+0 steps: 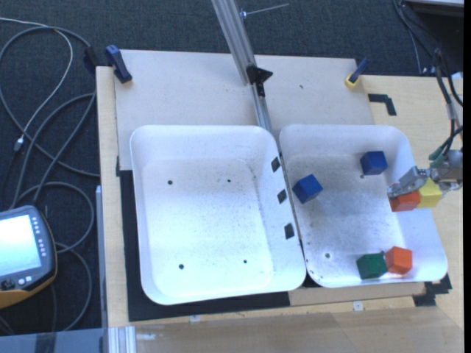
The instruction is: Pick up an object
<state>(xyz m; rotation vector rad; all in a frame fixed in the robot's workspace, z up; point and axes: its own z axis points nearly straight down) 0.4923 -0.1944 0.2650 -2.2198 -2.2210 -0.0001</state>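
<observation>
Gripper [403,187] at right frame edge hovers by the orange block [405,201], perhaps to grasp it; open or closed, I cannot tell

Small metal gripper [401,187] of silver-grey colour with narrow fingers, joined to a pale grey wrist block; thin green and dark cables running up from the wrist

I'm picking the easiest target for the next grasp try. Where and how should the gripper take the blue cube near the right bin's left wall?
Take the blue cube across two opposite side faces, coming straight down from above. It sits alone on the right bin floor, apart from the other blocks, with free space around it. It looks turned at an angle to the bin walls, so the wrist should probably rotate to line the fingers up with its faces.
</observation>
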